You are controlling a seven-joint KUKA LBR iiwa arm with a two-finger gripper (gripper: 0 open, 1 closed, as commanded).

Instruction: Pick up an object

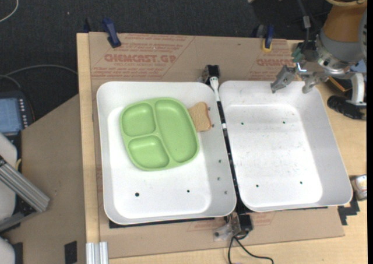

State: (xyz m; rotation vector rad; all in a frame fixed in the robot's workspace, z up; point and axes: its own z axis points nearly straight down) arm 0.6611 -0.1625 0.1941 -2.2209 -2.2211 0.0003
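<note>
- The worktop (175, 53) is a brown board with red print on it, and two shallow white bins sit on it side by side, pretty much touching along the middle.
- The left bin (116, 199) has a green divided plate (159, 133) lying flat in its upper half, three compartments, nothing visible in any of them.
- Just beside the plate's upper right edge there's a tan piece of toast-looking food (201, 116), touching or slightly overlapping the plate rim, close to the bin's right wall. That's basically the only loose object to grab.
- The right bin (280, 158) just shows small dark specks and a few dots on its floor.
- The arm comes in from the upper right, orange band visible above the wrist.
- The hand (295, 81) hovers over the far edge of the right bin, near its top right corner. Its two fingers are spread wide apart with nothing between them.
- So the hand is well apart from the toast piece, which sits over in the other bin.
- Blue clamps (111, 32) hold the board at the back edge.
</note>
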